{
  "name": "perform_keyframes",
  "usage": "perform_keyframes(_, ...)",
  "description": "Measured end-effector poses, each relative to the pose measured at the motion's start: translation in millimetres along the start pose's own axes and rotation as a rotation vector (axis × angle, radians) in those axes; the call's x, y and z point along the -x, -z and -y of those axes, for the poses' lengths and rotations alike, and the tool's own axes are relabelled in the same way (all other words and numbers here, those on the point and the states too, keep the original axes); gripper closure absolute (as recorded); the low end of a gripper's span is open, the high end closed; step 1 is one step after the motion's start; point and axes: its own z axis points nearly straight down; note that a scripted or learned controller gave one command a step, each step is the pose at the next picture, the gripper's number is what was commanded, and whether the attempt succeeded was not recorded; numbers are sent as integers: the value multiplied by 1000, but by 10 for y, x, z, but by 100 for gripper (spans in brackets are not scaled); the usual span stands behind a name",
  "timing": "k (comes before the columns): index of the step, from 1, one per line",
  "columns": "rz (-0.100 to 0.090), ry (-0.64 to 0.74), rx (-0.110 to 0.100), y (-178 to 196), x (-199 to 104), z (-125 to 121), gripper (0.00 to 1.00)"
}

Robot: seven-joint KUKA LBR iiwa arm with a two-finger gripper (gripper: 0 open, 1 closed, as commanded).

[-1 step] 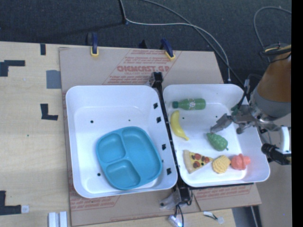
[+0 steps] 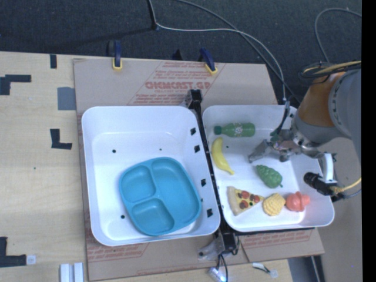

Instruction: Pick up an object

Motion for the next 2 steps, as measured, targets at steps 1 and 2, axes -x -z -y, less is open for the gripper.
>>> perform_keyframes(1, 1, 5, 7, 50, -579, -516, 0)
perform_keyframes(2, 2, -4, 3, 43, -828, -661, 0)
